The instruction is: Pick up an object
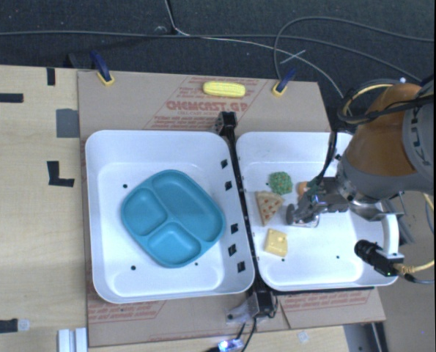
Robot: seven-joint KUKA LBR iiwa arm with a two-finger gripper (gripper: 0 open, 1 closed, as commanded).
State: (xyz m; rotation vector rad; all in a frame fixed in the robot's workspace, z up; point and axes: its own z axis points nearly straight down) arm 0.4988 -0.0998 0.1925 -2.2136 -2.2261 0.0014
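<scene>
Grey arm's gripper (300,215) hovers low in the right bin (305,277), pizza slice (267,205) at its nine o'clock; grip state unclear.

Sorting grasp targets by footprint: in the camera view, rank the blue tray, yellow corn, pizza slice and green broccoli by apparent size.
1. blue tray, by far the largest
2. yellow corn
3. pizza slice, close to the corn, so that order is unsure
4. green broccoli, smallest
</scene>
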